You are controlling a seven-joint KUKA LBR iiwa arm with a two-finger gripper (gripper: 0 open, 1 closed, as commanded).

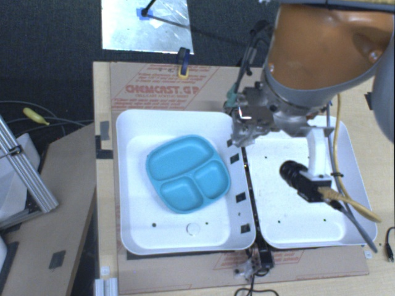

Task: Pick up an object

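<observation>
Over the divider between the two bins the hand [242, 134] hangs with nothing in it, can't tell its state, so it's the approach step, and next it needs to drop onto the blue tray [187, 172] lying in the left bin [133, 227].

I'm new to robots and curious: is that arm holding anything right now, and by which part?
Cannot be told: the arm's bulk hides its gripper. The blue tray lies in the left bin, apart from it.
</observation>
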